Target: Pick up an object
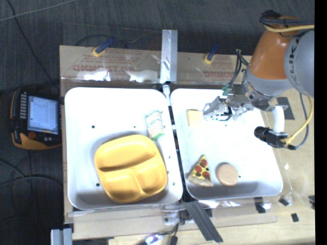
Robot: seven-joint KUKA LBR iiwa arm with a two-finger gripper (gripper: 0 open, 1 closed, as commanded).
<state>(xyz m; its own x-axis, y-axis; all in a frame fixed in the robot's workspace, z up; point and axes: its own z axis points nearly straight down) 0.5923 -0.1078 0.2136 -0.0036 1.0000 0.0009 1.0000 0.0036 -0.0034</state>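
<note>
Hand over right bin, upper part; grip state impossible to tell. Pale yellow block just beside hand, toward the bin divider. Pizza slice and round cookie well apart, near front wall.

At nine o'clock you see a teach pendant lying on the dark carpet, well apart from the tabletop. At twelve o'clock two blue-and-yellow clamps grip the tabletop's far edge, either side of a silver tape strip.
</note>
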